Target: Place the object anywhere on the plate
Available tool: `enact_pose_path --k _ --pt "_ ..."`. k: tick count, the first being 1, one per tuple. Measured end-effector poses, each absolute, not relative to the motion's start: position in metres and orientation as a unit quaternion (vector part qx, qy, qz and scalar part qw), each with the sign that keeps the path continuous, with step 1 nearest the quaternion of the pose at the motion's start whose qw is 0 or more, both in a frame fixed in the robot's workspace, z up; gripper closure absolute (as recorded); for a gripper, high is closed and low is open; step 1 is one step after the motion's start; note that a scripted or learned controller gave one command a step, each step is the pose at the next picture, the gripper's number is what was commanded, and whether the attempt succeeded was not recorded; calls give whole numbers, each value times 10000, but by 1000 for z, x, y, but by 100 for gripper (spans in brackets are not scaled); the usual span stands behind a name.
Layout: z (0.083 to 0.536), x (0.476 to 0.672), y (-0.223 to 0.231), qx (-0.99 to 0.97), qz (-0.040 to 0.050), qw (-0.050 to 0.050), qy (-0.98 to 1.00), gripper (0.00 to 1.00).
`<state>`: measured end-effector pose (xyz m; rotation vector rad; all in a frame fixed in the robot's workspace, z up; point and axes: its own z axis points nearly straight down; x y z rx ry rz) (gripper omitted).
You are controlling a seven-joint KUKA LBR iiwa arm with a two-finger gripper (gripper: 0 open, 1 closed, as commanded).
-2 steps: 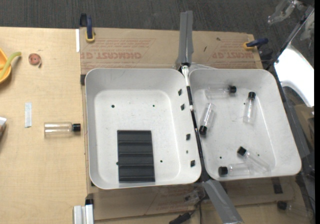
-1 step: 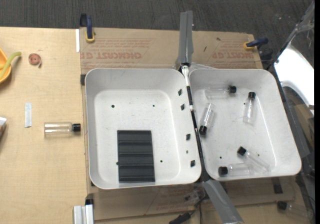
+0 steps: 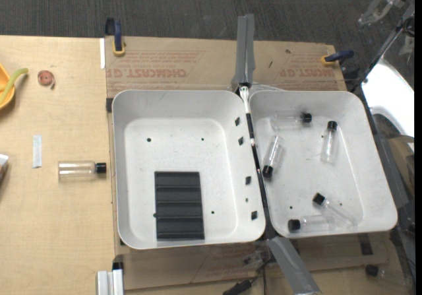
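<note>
A black ribbed plate (image 3: 178,206) lies flat near the front of the left bin (image 3: 132,115). The right bin (image 3: 369,155) holds several clear vials with black caps. One vial (image 3: 271,154) lies by the bin's left wall, another (image 3: 328,143) sits right of centre, and a third (image 3: 289,121) lies at the back. Two more vials (image 3: 315,224) rest close together at the front. All of them lie on their sides, apart from the plate.
On the wooden bench left of the bins lie a loose clear vial (image 3: 78,168), a white strip (image 3: 37,152), a small red disc (image 3: 45,77) and a yellow object (image 3: 6,86). Clamps (image 3: 115,36) hold the cardboard at the back. A grey bar (image 3: 245,49) rises between the bins.
</note>
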<state>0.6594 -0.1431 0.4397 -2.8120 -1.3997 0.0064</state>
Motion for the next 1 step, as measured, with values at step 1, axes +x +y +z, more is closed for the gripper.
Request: enact_pose_path --k 1 --pt "440 648 -214 -9426 20 4 -3340 0"
